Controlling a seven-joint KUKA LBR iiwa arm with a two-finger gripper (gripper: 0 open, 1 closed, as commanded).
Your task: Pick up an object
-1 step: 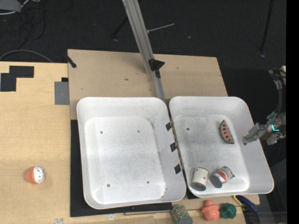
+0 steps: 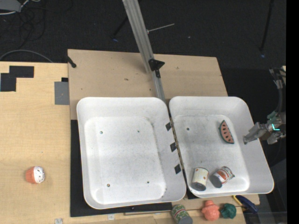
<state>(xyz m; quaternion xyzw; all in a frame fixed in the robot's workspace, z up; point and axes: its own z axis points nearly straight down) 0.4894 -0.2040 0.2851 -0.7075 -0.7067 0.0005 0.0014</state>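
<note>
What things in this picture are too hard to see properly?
- Gripper: small and dim at the right bin's rim; fingers unreadable.
- Arm: mostly cut off by the right edge.
- Green toy and can: clipped by the bottom edge.

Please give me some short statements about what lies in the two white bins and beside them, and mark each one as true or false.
1. The watermelon slice lies in the right bin. True.
2. The left bin holds two cans. False: both the white can and the red can lie in the right bin.
3. The end effector is at the right bin's right rim. True.
4. The orange ball lies inside the left bin. False: it rests on the wooden board to the left of the bins.
5. The two cans lie near the right bin's front edge. True.
</note>
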